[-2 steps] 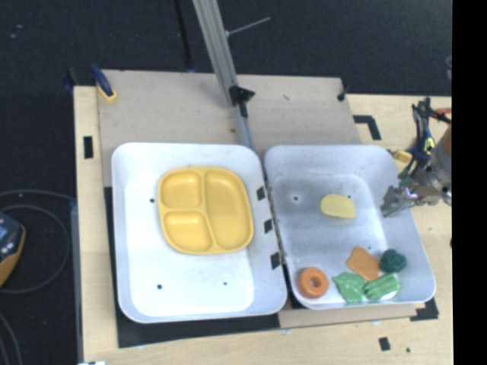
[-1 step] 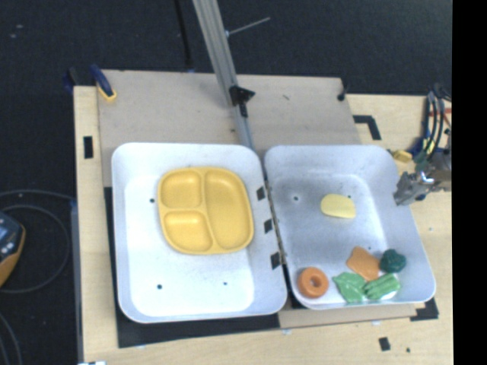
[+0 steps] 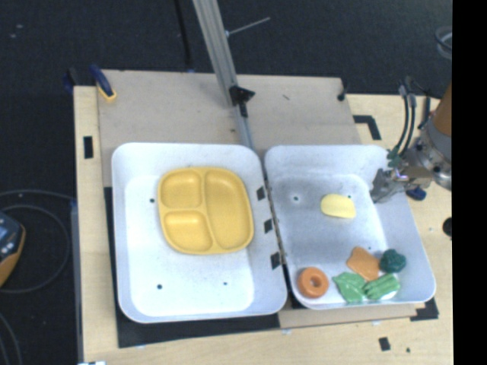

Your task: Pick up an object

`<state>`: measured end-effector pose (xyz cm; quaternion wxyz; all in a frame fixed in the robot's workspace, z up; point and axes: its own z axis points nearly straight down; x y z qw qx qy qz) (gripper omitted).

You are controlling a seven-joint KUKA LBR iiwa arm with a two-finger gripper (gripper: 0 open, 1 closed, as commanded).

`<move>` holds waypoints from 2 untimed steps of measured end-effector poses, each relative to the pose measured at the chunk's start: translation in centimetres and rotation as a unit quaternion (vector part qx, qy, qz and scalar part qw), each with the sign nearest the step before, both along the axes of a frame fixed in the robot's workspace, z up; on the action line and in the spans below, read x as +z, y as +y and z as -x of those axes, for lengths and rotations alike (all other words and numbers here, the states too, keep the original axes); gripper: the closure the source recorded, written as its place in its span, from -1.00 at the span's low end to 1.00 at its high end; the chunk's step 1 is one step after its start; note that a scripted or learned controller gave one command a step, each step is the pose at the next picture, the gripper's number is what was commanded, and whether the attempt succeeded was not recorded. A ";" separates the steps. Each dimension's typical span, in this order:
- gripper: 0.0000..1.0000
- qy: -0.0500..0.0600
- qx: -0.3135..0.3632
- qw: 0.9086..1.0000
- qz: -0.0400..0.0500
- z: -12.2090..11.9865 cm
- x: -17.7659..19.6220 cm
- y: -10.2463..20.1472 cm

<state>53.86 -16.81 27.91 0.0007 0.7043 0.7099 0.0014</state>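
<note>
Dark floor (image 3: 91, 21), possibly carpet, surrounds a pale wooden bench (image 3: 304, 97).

Two shallow white bins are sitting side by side: the left bin (image 3: 137, 280) is holding one yellow three-compartment plate (image 3: 205, 209); the right bin (image 3: 304, 166) is holding six small items, one pale yellow (image 3: 338, 206), two orange (image 3: 364, 263) (image 3: 312, 281), three green (image 3: 393, 261) (image 3: 348, 287) (image 3: 382, 286).

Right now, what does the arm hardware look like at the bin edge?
The gripper is a small grey metal assembly with a blue part on its underside and a green bit on top. Dark cables loop up behind it. An orange band shows above the grey wrist.
</note>
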 end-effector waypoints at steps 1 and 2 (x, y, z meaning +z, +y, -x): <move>1.00 0.001 0.000 1.000 0.000 -0.2 0.6 5.3; 1.00 0.001 0.000 1.000 0.000 0.3 0.6 10.0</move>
